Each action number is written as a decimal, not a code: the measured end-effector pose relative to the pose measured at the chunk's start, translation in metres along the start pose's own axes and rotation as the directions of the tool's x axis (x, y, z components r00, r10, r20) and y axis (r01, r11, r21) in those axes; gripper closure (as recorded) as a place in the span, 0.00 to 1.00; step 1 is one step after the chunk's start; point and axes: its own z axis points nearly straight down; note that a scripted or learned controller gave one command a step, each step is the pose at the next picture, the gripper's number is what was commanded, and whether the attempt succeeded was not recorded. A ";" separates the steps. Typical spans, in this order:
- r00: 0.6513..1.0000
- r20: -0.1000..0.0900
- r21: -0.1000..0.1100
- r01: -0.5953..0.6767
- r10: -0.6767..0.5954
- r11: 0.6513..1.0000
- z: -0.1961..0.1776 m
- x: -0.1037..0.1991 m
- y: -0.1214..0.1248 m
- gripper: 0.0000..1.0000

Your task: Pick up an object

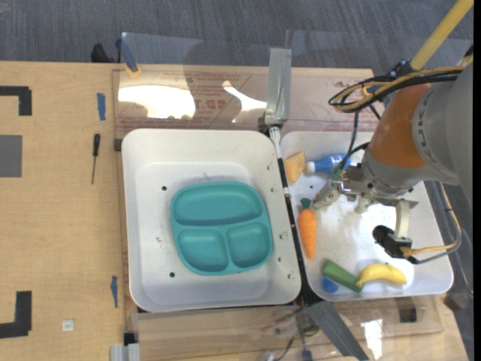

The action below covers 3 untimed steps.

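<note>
Two bins (143, 164); carrot (307, 232) along right bin's left wall.

Two bins (143, 224) (436, 277), one carrot (307, 230), one banana (383, 275)

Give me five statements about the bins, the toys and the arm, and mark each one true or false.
1. The teal divided plate lies in the left bin. True.
2. The toy carrot lies in the left bin beside the plate. False: it lies in the right bin, near the wall between the bins.
3. The toy banana lies near the right bin's front edge. True.
4. The gripper holds the banana. False: the banana lies on the bin floor, apart from the gripper.
5. The green toy lies next to the banana. True.
</note>
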 end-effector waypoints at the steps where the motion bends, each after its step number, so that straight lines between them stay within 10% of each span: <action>1: 1.000 -0.001 0.003 0.021 -0.021 1.000 0.001 0.003 0.059 0.00; 2: 0.991 0.003 0.037 0.133 -0.133 0.990 0.003 0.013 0.084 0.00; 3: 0.991 0.003 0.050 0.135 -0.135 0.990 -0.004 0.013 0.081 1.00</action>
